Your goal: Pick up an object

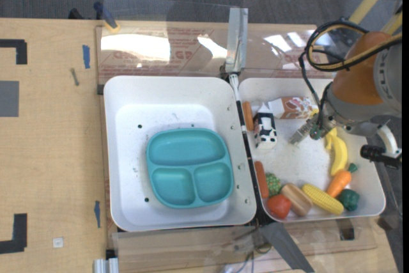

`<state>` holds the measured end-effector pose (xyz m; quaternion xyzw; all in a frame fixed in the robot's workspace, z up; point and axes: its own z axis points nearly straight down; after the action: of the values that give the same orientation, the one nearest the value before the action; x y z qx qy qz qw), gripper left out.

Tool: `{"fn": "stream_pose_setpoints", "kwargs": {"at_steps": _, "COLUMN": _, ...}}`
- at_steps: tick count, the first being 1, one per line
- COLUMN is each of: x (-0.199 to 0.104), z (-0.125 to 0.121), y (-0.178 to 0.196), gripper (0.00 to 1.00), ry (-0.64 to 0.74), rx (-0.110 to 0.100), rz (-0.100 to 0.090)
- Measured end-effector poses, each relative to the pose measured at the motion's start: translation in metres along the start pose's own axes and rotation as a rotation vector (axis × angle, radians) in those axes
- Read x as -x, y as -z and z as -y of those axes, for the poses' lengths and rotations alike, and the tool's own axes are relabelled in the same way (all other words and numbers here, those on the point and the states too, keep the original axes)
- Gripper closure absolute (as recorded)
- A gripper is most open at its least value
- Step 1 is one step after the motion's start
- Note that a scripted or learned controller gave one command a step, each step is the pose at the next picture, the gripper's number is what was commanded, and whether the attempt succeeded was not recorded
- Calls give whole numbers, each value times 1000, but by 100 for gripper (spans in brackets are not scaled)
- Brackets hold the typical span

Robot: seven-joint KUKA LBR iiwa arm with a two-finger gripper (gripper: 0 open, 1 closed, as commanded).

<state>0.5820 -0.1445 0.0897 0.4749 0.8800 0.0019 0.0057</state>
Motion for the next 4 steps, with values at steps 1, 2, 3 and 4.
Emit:
{"fn": "stream_pose_setpoints", "kwargs": {"at_steps": 1, "x": 35, "z": -11, "y": -1, "gripper": 100, "ry": -220, "rx": -1, "rz": -1}}
{"fn": "stream_pose_setpoints", "kwargs": {"at_steps": 2, "x": 34, "z": -10, "y": -2, "gripper": 0, "ry": -220, "rx": -3, "rz": -2}}
{"fn": "stream_pose_setpoints", "kwargs": {"at_steps": 3, "x": 34, "z": -58, "y": -3, "gripper": 0, "ry": -379, "rx": -36, "rz": -7}}
{"fn": "stream_pose_setpoints", "kwargs": {"at_steps": 4, "x": 36, "z": -57, "y": 6, "gripper": 100, "ry": -375, "rx": -39, "rz": 0}}
